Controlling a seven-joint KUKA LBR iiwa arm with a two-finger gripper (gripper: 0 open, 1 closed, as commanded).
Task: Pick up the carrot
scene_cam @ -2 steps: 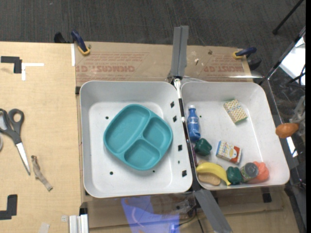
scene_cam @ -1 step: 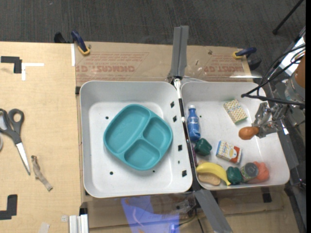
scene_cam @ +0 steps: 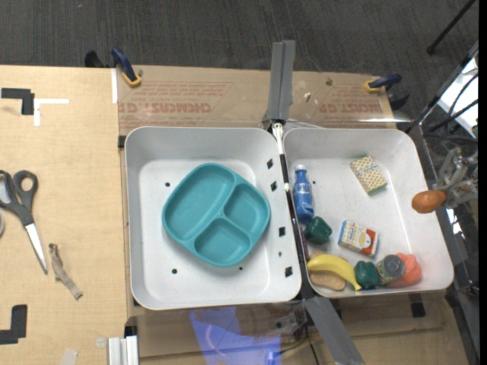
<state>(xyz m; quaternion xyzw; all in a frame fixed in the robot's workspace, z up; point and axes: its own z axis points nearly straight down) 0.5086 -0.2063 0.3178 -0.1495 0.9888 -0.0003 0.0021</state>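
two white bins sit side by side on the desk. the carrot (scene_cam: 428, 201) appears to be the orange piece at the right rim of the right bin (scene_cam: 396, 139), at the frame's right edge. the pincer (scene_cam: 455, 188) sits just beside it; grip state: cannot tell. judged step: approach or grasp. next comes a confirmed hold, then a straight lift.
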